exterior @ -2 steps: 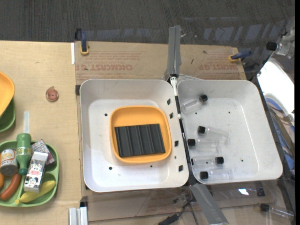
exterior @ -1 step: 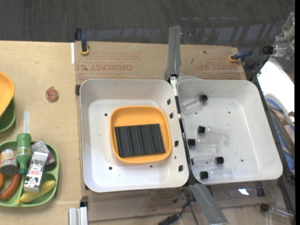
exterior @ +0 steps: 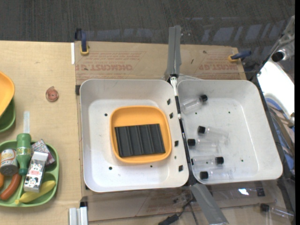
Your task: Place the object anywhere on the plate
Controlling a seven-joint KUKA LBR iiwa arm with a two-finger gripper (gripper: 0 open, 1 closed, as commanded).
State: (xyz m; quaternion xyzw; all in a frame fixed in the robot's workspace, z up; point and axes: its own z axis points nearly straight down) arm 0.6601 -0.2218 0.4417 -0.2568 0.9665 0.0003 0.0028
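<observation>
Lying flat on the yellow plate [exterior: 139,114], the dark ribbed slab [exterior: 142,140] sits in the left bin [exterior: 93,130].

The slab covers most of the plate's middle, its ridges running front to back, with yellow rim showing all round it. The right bin [exterior: 251,125] holds several clear vials [exterior: 210,136] with black caps, scattered along its left side and front. Both bins rest on a cardboard sheet [exterior: 112,62]. Off to the left, the wooden surface [exterior: 42,125] carries a green tray of toy food [exterior: 47,191] and a small pink disc [exterior: 52,94]. Whether the claw is spread or pressed together cannot be told.
</observation>
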